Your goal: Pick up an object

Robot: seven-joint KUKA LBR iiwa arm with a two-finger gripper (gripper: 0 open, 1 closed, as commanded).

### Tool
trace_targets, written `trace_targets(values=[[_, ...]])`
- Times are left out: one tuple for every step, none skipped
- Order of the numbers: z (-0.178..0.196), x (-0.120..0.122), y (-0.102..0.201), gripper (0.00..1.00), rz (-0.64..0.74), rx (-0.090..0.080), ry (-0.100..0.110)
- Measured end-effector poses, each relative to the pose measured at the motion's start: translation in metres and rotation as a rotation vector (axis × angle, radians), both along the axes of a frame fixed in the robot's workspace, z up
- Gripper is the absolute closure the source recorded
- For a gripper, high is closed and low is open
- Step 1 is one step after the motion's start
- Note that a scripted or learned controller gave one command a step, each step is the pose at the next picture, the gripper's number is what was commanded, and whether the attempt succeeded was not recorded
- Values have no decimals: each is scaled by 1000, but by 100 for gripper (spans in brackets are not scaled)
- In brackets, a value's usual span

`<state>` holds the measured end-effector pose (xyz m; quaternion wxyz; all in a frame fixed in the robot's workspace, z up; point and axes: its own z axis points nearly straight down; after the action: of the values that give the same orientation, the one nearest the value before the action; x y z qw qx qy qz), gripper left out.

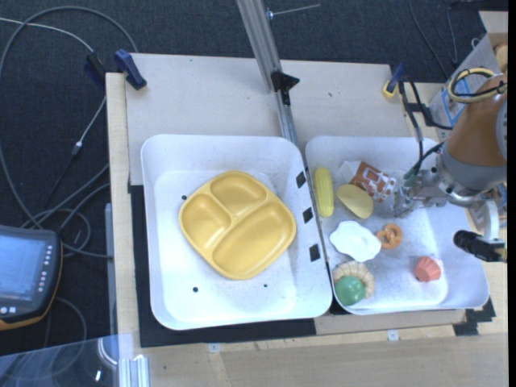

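Glossy yellow plastic tray, smooth white plastic bins, matt pale wooden bench

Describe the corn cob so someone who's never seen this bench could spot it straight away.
Look in the right-hand white bin, the one crowded with small toy foods. Along its left wall, next to the divider between the bins, lies the corn cob. It is the long, narrow yellow piece lying lengthwise, unlike the rounder yellow piece beside it.

left bin: divided tray in middle | right bin: corn along left wall, pretzel centre, gripper just behind pretzel
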<state>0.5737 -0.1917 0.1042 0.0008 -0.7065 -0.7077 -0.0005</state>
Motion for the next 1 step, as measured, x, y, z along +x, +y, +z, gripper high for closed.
trace_targets(values=[[60, 3, 9, 100, 1, -4, -8]])
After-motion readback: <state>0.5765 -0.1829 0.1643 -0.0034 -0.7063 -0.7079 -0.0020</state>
